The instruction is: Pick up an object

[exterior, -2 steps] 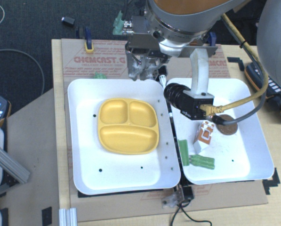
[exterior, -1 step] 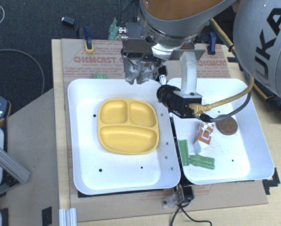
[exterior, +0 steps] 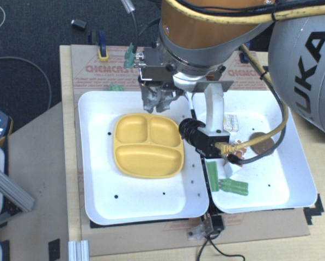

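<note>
Step in hand: the approach, as I judge it. The tool (exterior: 159, 103) hangs over the far edge of the left bin (exterior: 97, 200), and nothing can be seen held in it.
Tool state: I cannot tell how wide it stands; the metal parts under the wrist blur together against the white bin wall.
Likely target: the yellow divided plate (exterior: 148, 145), which lies flat in the middle of the left bin with its far rim just near of the tool.
Other candidates: in the right bin (exterior: 293, 189), a green piece (exterior: 233, 187) lies near the near-left corner, a brown object (exterior: 260, 141) sits about the middle, and a small printed packet (exterior: 231, 123) lies further back.
Next move calls for: coming down onto a part that can be pinched. The plate is broad and shallow, so its rim or a divider ridge looks like the only hold; a flat descent onto a compartment floor would probably close on nothing.
Hidden: the arm (exterior: 216, 20) covers the far middle of both bins, including the place where they meet.
Cut off: the arm runs out at the top and right.
Hard to make out: what the brown object is, and the packet's print.
Support: both bins rest on the tabletop (exterior: 71, 145).
</note>
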You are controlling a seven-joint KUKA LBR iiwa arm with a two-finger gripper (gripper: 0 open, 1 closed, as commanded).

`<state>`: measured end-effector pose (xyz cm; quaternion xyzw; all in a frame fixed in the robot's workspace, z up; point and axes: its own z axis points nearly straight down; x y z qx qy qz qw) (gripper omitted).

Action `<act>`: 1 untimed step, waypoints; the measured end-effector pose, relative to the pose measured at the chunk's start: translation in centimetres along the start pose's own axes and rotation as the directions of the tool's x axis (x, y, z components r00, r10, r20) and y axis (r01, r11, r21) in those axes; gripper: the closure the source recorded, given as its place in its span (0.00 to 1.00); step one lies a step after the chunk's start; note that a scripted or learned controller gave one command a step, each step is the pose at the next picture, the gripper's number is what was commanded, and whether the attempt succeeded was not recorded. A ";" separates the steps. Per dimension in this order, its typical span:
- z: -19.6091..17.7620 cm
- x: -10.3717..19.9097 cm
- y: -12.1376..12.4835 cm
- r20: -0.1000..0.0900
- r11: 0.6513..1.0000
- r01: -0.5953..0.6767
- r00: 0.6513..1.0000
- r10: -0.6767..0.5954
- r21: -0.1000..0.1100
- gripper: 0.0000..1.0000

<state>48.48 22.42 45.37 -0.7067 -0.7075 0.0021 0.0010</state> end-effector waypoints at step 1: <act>1.9 -6.6 -0.6 0.000 1.000 -0.006 1.000 0.006 0.000 1.00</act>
